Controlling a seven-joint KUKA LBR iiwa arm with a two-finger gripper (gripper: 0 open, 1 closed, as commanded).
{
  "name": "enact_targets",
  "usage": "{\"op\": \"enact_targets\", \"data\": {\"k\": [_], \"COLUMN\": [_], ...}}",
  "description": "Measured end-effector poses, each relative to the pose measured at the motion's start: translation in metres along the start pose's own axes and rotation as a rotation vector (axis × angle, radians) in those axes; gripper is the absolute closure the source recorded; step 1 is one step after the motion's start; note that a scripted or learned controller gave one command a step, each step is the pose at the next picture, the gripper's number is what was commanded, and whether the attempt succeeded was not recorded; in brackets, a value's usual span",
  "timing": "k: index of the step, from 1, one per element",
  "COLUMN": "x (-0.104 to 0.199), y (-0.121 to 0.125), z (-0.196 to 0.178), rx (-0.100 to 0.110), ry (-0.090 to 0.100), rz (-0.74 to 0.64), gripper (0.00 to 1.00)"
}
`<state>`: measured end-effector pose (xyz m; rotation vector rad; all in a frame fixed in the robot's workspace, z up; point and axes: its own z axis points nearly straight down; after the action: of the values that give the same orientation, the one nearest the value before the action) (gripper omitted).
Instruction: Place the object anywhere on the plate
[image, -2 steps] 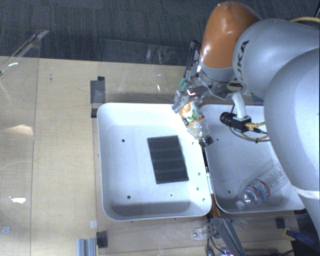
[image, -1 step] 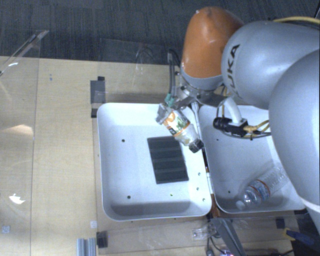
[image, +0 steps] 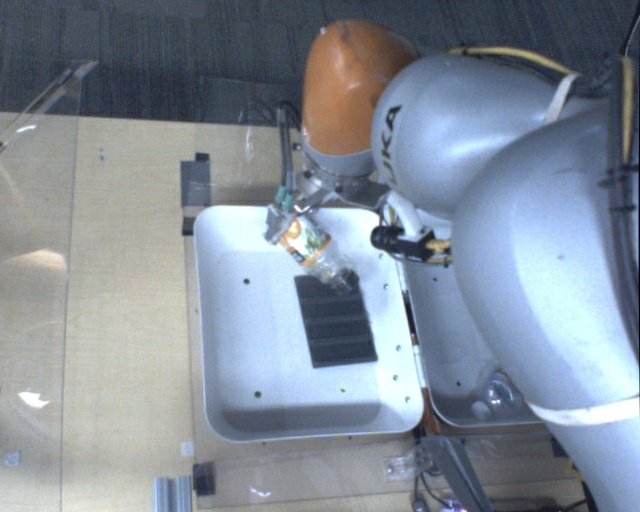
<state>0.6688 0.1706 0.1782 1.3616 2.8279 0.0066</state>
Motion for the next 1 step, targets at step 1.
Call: {"op": "enact_targets", "data": {"k": [1], "x": [0.0199], "y": [-0.0659], "z": [0.0515], "rx": [0.001], "ry": [0.000], "rz": [-0.048], "gripper": [1.00]}}
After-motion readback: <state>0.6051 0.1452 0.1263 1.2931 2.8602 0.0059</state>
